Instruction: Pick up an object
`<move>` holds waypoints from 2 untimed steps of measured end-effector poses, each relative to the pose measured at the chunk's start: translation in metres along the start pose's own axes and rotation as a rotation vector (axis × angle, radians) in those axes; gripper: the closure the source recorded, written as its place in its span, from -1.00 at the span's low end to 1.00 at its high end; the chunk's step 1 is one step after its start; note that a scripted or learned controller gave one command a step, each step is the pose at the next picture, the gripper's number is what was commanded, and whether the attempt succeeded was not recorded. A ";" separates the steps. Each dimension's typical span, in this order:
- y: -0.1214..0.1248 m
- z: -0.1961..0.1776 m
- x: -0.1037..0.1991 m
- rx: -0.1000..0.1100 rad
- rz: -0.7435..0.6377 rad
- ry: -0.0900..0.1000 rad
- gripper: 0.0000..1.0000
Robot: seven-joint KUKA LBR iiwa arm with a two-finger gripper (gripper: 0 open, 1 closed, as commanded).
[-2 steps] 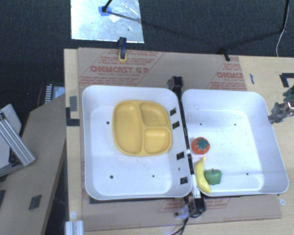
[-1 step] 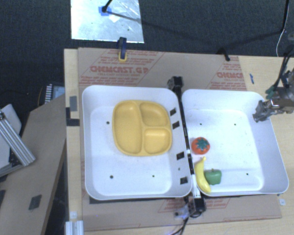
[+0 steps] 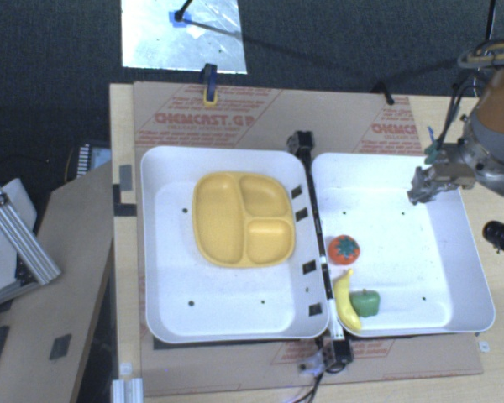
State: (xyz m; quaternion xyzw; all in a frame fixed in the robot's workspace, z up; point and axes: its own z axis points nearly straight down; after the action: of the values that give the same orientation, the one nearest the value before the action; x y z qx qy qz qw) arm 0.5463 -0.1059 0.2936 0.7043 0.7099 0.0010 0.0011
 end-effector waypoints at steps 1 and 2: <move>-0.003 0.010 0.054 0.001 -0.002 0.002 1.00; 0.008 0.010 0.105 0.000 -0.002 0.002 1.00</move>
State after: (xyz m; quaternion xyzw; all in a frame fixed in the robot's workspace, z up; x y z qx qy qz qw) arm 0.5538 -0.0012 0.2831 0.7035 0.7107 0.0015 0.0004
